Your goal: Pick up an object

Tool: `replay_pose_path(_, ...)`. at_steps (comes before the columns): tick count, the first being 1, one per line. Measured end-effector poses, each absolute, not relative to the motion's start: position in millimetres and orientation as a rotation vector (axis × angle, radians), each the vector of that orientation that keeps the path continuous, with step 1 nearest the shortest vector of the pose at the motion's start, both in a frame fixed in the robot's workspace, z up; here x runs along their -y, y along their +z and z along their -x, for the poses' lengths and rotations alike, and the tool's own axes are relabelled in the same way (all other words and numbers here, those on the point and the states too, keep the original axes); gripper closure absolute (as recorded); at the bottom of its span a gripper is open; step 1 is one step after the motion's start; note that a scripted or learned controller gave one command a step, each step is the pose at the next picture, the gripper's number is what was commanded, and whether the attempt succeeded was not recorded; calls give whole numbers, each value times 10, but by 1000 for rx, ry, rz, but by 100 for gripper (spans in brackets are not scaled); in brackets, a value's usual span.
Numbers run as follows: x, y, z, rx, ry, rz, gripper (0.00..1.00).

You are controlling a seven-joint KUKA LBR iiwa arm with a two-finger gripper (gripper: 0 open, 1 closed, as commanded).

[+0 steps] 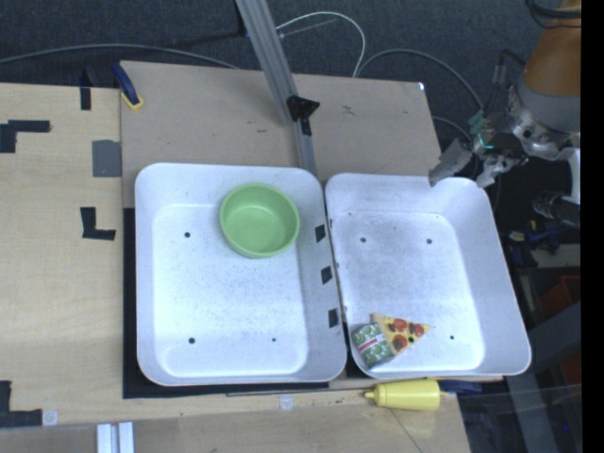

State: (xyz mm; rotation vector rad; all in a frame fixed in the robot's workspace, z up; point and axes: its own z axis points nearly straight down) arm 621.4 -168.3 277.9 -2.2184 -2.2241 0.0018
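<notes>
The approach step is judged to be in hand: the gripper is poised at the far right rim of the right bin, its fingers spread apart and clasping nothing. Well to its left the green bowl is seen in the left bin; a pizza-slice toy and a small green packet are found far below it, so a long reach down and inward is called for.

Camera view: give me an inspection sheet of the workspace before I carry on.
Surface: left bin and right bin side by side on the wooden bench.
Job's things: green bowl in left bin; pizza slice toy and small green packet in right bin's near corner.
Clutter: yellow bottle lying outside the right bin.
End effector: at right bin's far corner.
Cables: white cables behind bench.
Surroundings: dark carpet.
</notes>
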Motion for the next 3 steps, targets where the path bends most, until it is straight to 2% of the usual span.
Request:
replay_pose_path(1,1683,2779,-6214,2224,2,2218,0)
replay_pose_path(3,1520,1651,-6146,2220,7,2216,0)
